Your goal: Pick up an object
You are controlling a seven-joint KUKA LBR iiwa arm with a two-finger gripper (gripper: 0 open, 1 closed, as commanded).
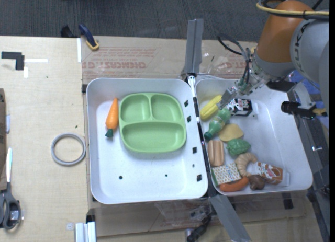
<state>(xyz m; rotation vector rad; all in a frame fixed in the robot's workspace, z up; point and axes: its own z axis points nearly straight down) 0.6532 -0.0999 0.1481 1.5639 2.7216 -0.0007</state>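
My gripper (232, 96) hangs low over the back left part of the right bin (293, 147), just right of a yellow corn cob (210, 107) and above a green toy vegetable (218, 121). A small black and white item (243, 106) lies right beside it. Nothing is visibly held. Nearer the front of that bin lie a yellow chip (232, 133), a green broccoli (238, 147), a hot dog (215, 153), a cracker (226, 173), a red sausage (233, 185) and a small carton (270, 173). The left bin (104, 178) holds an orange carrot (111, 114) and a green divided plate (153, 122).
A metal divider (192, 110) separates the two bins. On the bench to the left lie a tape roll (68, 148), scissors (9, 207) and a blue clamp (89, 37). The arm's orange band (280, 29) stands above the right bin's back edge.
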